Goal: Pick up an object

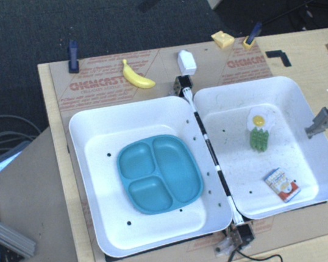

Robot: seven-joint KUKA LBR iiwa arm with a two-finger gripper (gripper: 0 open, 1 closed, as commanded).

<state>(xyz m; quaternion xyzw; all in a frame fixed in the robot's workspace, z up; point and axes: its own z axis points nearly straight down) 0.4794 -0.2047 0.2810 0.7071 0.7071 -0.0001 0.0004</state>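
Your pale wooden worktop (66, 173) sits on dark carpet (3, 48); right of the right-hand white bin (308, 104), the grey pincer (323, 121) (edge-cropped) is unreadable, spread or pressed together.

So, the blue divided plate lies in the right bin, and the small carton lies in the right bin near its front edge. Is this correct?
Not fully. The camera view shows the blue divided plate in the left bin, not the right one. The rest is right: the small carton lies in the right bin, near its front edge.

Divided plate (158, 174) in left bin (90, 133), small carton (281, 184) in right bin (287, 92), banana (135, 76) behind bins
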